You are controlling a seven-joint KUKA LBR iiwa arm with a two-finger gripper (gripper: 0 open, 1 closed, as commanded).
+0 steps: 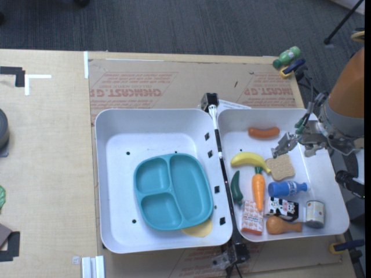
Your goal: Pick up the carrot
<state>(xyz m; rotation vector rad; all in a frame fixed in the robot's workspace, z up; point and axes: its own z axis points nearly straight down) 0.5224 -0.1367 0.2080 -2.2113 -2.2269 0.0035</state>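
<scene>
1. Looking down on the surface (pixel 46 155), I see the carrot (pixel 258 189) lying in the right bin (pixel 336 207), orange, roughly upright in the view with its green top toward the banana (pixel 250 159). It rests on the bin floor, so by my reading the pick is not yet made.
2. The claw (pixel 284 146) sits over the right bin's upper area, just above the slice of bread (pixel 281 167) and apart from the carrot. I cannot tell whether it is spread or pressed together; nothing shows between its tips.
3. What is left, as I judge it: move the claw toward the left and lower part of the bin, descend over the carrot, close and lift.
4. Neighbours crowd the target. The green pepper (pixel 235 187) lies just to its left, the blue bottle (pixel 286 188) just to its right, and a small red-and-white carton (pixel 252 216) is near its tip.
5. Farther off in the same bin: a sausage (pixel 264 132), a metal can (pixel 315 213) and a brown pear-shaped item (pixel 281 226).
6. The left bin (pixel 110 172) holds a teal divided plate (pixel 173 191), well apart from the work.
</scene>
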